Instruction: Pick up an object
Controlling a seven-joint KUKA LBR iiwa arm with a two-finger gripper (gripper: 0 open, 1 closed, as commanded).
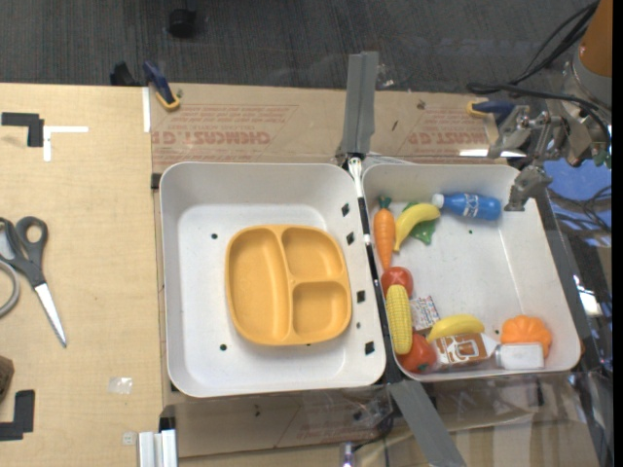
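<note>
The right bin holds several toy foods. A blue bottle lies at its far edge beside a yellow banana and an orange carrot. Along the left wall sit a red tomato and a corn cob. Near the front lie a second banana, a brown carton, a red pepper and an orange fruit. My gripper hangs above the bin's far right corner, right of the bottle, with nothing seen in it.
The left bin bears a yellow divided plate. Scissors lie on the bench at far left. A grey strip runs back from between the bins. Cables trail at the upper right.
</note>
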